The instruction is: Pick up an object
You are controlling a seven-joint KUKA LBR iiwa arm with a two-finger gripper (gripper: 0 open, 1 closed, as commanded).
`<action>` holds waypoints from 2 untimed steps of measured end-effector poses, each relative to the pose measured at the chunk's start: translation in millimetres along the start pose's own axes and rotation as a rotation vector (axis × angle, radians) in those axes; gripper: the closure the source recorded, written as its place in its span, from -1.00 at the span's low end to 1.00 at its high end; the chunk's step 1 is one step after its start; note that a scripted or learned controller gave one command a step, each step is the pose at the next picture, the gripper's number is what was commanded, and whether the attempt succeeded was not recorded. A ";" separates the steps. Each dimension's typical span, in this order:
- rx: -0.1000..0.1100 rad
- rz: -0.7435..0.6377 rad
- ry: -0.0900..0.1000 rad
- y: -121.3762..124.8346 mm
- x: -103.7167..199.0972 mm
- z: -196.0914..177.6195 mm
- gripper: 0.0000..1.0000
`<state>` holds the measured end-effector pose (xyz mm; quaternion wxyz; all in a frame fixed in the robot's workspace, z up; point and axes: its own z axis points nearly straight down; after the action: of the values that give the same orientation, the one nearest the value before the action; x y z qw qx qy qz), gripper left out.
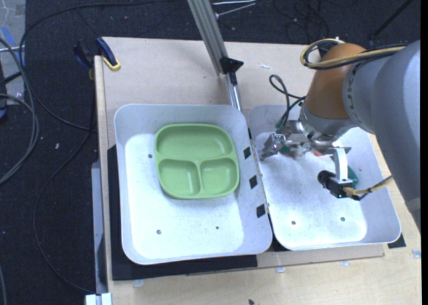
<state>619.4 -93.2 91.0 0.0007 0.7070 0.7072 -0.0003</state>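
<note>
Camera view. Green plate, three compartments, lies flat in white bin on bench, in that bin's far half. Claw hangs over neighbouring bin, just across shared rims from plate, not touching it. Plate lies view-left of claw, long axis roughly across view, pointing toward claw. Plate edge facing claw looks like nearest hold. Claw state: cannot tell, lost among wrist hardware. Small teal bit beside claw, on side away from plate: loose object or robot part, unclear. Arm covers neighbouring bin's far corner.
</note>
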 end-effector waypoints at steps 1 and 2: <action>-0.002 0.001 0.000 0.7 -0.2 -12.2 1.00; -0.005 0.001 0.000 -0.2 -7.0 -57.8 1.00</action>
<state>619.2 -100.1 148.9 0.0023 0.7074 0.7068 0.0014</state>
